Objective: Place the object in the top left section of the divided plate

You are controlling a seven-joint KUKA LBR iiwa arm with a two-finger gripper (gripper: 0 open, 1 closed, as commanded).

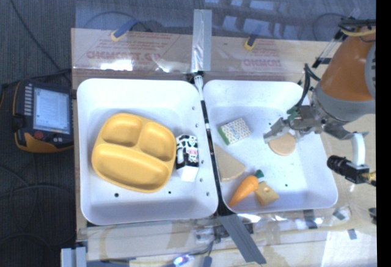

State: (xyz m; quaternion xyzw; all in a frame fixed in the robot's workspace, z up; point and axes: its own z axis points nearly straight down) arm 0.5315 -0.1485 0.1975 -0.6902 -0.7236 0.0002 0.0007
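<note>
A yellow divided plate (133, 151) lies in the left bin (85, 198); its three sections hold nothing. My gripper (282, 130) hangs low over the right bin (317, 195), right above a round tan cookie-like disc (283, 146). The fingers point down and left toward the disc, and I cannot see whether anything sits between them. Other toy foods share that bin: a green-patterned block (235, 130), a tan bread slice (227, 167), an orange carrot (245, 187) and a small yellow cheese piece (266, 194).
A small black-and-white carton (188, 153) stands in the left bin, touching the plate's right edge. A divider wall (208, 137) separates the bins. A handheld pendant (43, 114) lies left of the bench. The arm body (347, 82) fills the right side.
</note>
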